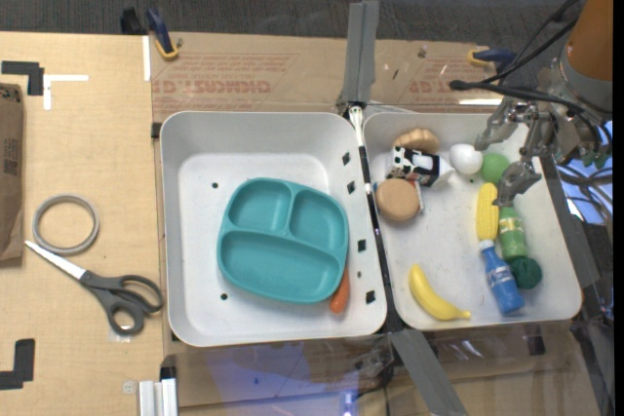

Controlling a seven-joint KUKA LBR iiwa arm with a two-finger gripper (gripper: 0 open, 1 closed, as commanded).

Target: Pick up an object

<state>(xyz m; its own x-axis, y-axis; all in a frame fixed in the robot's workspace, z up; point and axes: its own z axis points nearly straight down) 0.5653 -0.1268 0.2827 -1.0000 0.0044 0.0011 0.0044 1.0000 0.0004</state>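
The right bin (pixel 458 307) holds several small things. Among them are a banana (pixel 436 295), a yellow corn-like piece (pixel 486 211), a green bottle (pixel 511 233), a blue bottle (pixel 501 281), a white egg (pixel 465 158) and a green ball (pixel 493 167). A black and white cow toy (pixel 416 165) and a brown bun (pixel 398 200) lie near the bin's left wall. My gripper (pixel 511 157) hangs over the far right part of this bin, above the green ball and the top of the yellow piece. Its fingers stand open and nothing is held between them.
The left bin (pixel 185 209) bears a teal divided plate (pixel 284 240) with an orange carrot (pixel 339 292) at its right edge. On the bench to the left lie scissors (pixel 102 287) and a tape ring (pixel 65 223). Cables run at the far right.
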